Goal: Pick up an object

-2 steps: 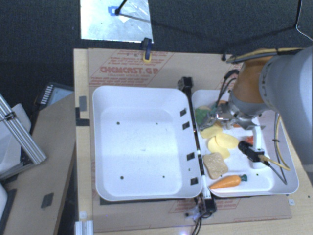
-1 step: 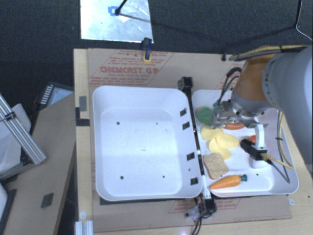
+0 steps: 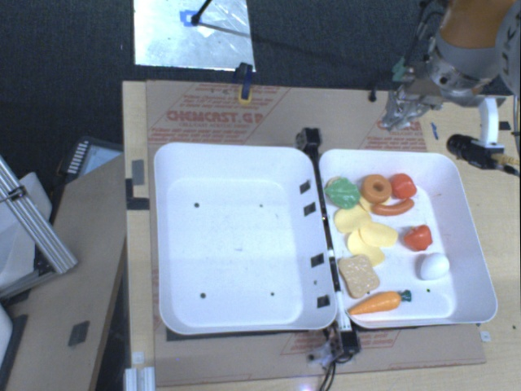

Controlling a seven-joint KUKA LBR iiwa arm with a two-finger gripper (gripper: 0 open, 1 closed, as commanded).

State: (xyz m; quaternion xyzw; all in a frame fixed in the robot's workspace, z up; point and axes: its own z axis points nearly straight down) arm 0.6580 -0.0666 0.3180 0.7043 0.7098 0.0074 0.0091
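Note:
The right bin point(image 3: 468, 218) holds several toy foods: a green lettuce piece point(image 3: 342, 192), a brown donut point(image 3: 376, 188), a red tomato point(image 3: 403, 186), a sausage point(image 3: 391, 208), yellow chips point(image 3: 366, 233), a red pepper point(image 3: 418, 237), a white egg point(image 3: 432, 265), a slice of bread point(image 3: 359, 274) and an orange carrot point(image 3: 376, 302). My gripper point(image 3: 399, 119) hangs above the bench behind the right bin's far edge, away from all the food. Nothing shows between its fingers.
The left bin point(image 3: 236, 239) adjoins the right one, with a black hinge strip point(image 3: 321, 218) between them. A cardboard sheet point(image 3: 212, 112) lies under both bins. A shiny metal plate point(image 3: 191, 19) lies at the back left.

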